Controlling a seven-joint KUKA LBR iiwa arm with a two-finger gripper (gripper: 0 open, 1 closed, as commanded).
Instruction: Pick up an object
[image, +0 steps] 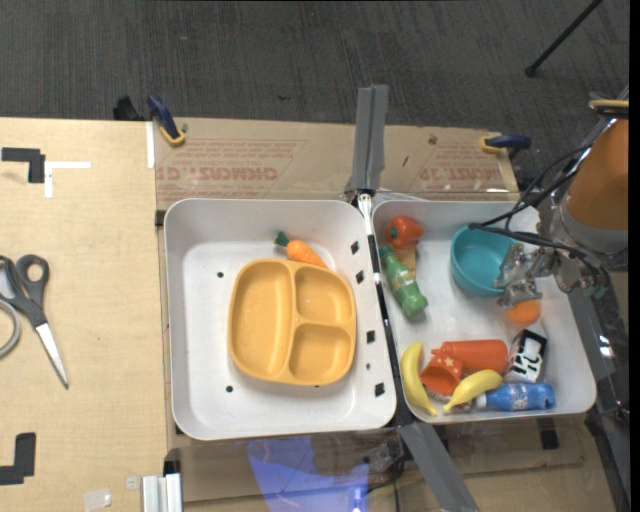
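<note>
My gripper (519, 285) hangs low in the right bin (583, 350), at the right rim of a teal bowl (478, 262). A small orange ball (523, 313) lies just below it, and I cannot tell whether they touch. Around them lie a red-orange toy vegetable (404, 232), a green bottle (405, 285), two yellow bananas (412, 378) (473, 388), an orange cup (465, 358) on its side, a black-and-white block (528, 353) and a blue bottle (518, 398). Nothing is visibly lifted.
The left bin (190, 330) holds a yellow divided plate (293, 323) and a toy carrot (303, 251) at its far edge. Scissors (35, 310) lie on the wooden bench at the left. A grey divider (370, 150) runs between the bins.
</note>
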